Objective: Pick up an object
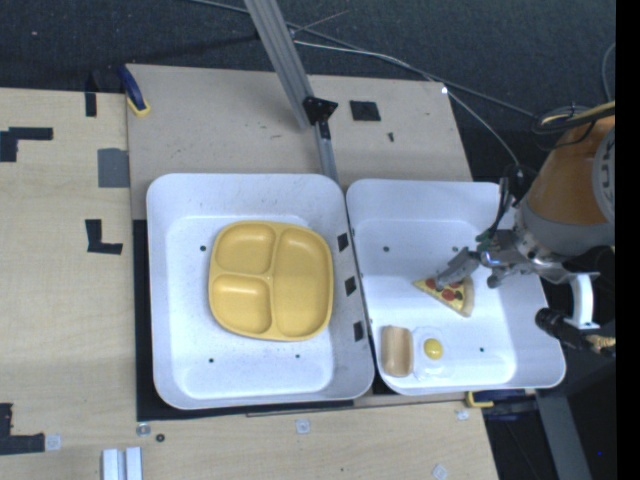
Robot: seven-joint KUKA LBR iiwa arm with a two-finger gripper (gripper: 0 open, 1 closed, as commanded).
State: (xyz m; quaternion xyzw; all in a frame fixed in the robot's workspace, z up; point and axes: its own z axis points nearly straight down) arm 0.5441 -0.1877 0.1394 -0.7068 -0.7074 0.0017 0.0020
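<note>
— Where's your gripper [447, 273]?

— Low in the right bin [400, 208], its tip at the pizza slice [450, 293]. You can't tell from here how wide it stands or whether it has the slice.

— What else do you see?

— Bread [396, 350] and an egg [432, 349] by the near wall; a yellow plate [270, 280] in the left bin [180, 268].

Grey arm [560, 230], orange band, seemingly metallic pincer [462, 267].

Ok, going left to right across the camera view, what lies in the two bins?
Yellow divided plate → toast slice → fried egg → pizza slice, with the gripper at it.
</note>
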